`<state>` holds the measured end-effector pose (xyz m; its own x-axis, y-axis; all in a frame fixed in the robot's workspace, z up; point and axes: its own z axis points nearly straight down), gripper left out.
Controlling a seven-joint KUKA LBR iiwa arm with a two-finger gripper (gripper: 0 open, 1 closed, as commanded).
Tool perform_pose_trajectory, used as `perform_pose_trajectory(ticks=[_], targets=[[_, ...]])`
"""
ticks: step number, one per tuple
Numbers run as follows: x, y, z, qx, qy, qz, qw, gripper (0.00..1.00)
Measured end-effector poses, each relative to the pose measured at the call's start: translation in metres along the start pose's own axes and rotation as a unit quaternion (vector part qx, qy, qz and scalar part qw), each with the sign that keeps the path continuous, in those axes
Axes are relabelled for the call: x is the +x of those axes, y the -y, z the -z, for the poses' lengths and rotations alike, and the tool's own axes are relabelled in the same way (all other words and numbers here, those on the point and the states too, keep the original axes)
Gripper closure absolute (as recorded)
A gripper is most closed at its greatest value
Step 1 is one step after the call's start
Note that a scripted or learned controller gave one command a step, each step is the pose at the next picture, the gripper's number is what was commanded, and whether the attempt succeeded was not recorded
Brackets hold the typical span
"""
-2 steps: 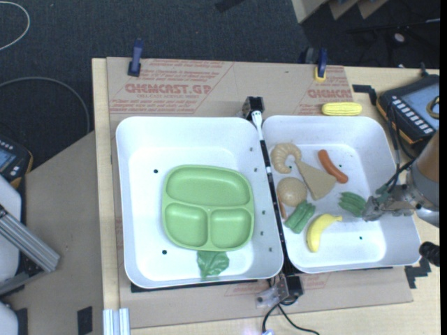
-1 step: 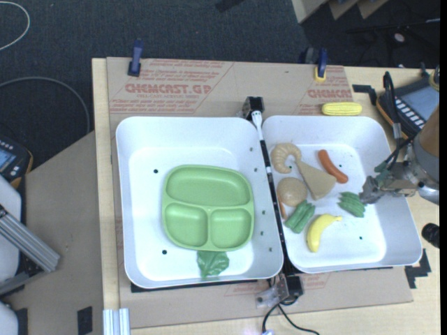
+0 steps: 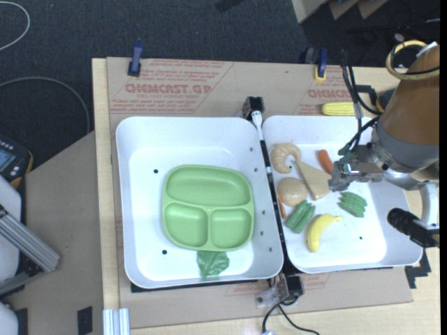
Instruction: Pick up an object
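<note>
Several toy foods lie in the right bin (image 3: 391, 257): croissant (image 3: 284, 155), potato (image 3: 292, 190), wedge (image 3: 314, 180), carrot (image 3: 326, 161), cucumber (image 3: 300, 216), banana (image 3: 318, 229), green pepper (image 3: 353, 203). Gripper (image 3: 343, 174) sits low at centre right of the frame, beside the wedge and above the pepper; its opening cannot be determined. Left bin (image 3: 133, 187) holds a green tray (image 3: 207, 206) and a leaf (image 3: 212, 263).

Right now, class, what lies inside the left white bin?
A green divided tray and a green leafy piece lie in the left bin. Anything under the tray is covered.
</note>
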<state>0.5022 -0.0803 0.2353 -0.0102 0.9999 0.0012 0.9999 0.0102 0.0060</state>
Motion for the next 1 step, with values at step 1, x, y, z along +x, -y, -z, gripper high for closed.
perform_pose_trajectory(ticks=[1], targets=[[0.0616, 0.0181, 0.0107, 0.004, -0.001, -0.001, 1.0000, 1.00]])
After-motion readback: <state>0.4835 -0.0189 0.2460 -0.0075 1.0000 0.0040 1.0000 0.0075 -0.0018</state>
